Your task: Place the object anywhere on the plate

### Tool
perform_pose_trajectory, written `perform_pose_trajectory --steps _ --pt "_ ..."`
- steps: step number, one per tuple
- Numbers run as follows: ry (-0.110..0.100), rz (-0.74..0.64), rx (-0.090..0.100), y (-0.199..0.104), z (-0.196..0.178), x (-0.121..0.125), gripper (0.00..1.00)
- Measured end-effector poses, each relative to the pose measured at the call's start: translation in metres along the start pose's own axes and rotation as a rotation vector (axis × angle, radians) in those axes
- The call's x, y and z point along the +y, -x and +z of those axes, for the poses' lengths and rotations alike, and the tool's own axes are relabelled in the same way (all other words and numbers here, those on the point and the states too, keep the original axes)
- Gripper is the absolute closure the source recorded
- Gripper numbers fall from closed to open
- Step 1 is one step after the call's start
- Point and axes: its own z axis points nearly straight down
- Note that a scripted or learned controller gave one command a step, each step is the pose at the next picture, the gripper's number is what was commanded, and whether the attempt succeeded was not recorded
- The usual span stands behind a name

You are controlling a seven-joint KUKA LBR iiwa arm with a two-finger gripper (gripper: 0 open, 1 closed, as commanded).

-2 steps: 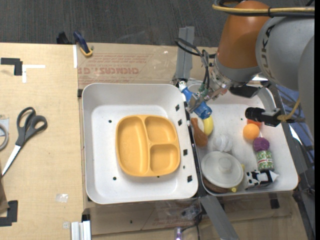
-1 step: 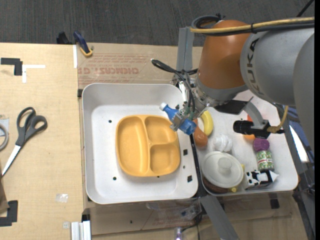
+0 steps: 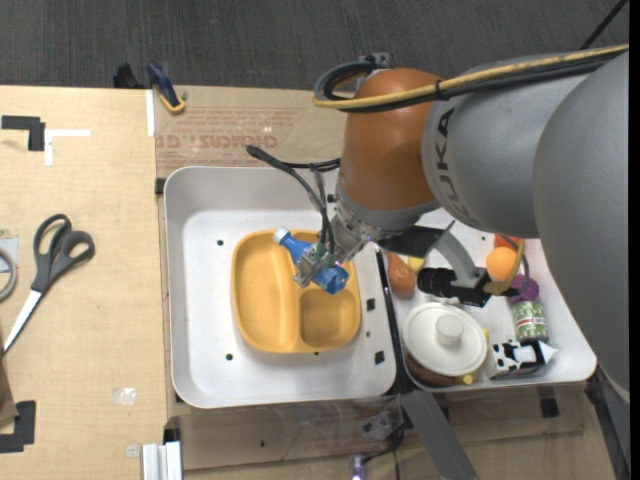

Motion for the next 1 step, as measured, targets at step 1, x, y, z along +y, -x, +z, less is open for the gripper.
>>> perform_pose_trajectory --steps 1 --pt "0.000 0.001 0.000 0.0004 -0.0002 -0.0002 0.00"
